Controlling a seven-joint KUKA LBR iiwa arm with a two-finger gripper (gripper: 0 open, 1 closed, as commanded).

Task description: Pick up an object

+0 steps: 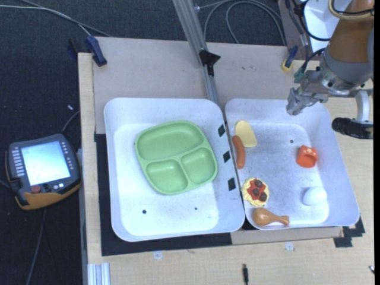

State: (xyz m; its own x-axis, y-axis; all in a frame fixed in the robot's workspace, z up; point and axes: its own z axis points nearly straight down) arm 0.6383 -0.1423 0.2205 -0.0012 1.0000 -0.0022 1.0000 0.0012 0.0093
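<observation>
The right bin (279,116) holds several toy foods: a yellow piece (246,133), a red sausage (238,151), an orange-red pepper (307,157), a white egg (314,196), a small pizza (256,190) and a brown drumstick (270,218). My gripper (296,103) hangs over the bin's far right corner, above and behind the pepper, well apart from every item. Nothing shows between its fingers.
The left bin (119,159) bears a green divided plate (176,157). A metal pole (193,22) rises behind the bins' shared edge. A teach pendant (41,171) lies off the bench at the left. Cables run along the floor at the back.
</observation>
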